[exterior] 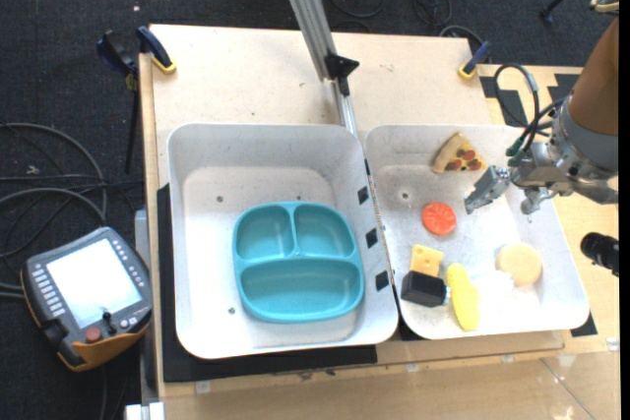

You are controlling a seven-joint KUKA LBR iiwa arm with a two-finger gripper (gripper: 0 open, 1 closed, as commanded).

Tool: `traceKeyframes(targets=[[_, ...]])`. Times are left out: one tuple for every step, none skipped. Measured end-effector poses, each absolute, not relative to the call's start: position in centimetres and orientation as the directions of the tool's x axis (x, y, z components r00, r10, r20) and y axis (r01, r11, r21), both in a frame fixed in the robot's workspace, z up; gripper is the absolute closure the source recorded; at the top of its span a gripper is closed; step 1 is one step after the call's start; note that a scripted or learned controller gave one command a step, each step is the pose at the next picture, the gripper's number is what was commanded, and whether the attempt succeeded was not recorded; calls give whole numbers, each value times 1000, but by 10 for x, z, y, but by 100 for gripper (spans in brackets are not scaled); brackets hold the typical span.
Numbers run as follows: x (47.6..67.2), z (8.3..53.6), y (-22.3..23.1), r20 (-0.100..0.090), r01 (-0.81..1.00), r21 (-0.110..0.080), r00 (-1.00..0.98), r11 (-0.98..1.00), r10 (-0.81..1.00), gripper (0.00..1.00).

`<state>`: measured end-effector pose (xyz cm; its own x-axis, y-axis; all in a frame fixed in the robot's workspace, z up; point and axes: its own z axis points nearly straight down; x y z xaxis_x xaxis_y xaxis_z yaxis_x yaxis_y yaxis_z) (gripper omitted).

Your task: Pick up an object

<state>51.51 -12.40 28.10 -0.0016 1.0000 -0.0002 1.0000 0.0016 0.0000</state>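
Hand (pixel 510 191) hovering over the right bin (pixel 571 310), fingers spread and pinching nothing, with the pizza slice toy (pixel 457 154) just beyond it and the red tomato slice (pixel 439 218) near on the inner side. Further down the same bin: cheese wedge (pixel 427 260) touching a black block (pixel 423 289), yellow banana (pixel 464 296) right beside them, pale round piece (pixel 520 264) standing apart. Best bet, judging from here: drop straight over the tomato slice or the pale round piece, well clear of neighbours, centre before closing, and skip the crowded cheese-block-banana cluster; teal divided tray (pixel 295 261) alone in the left bin (pixel 197 152).
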Motion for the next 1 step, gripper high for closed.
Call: traceKeyframes(targets=[[515,281,-124,0,1000,0,-1,1,1000,0]])
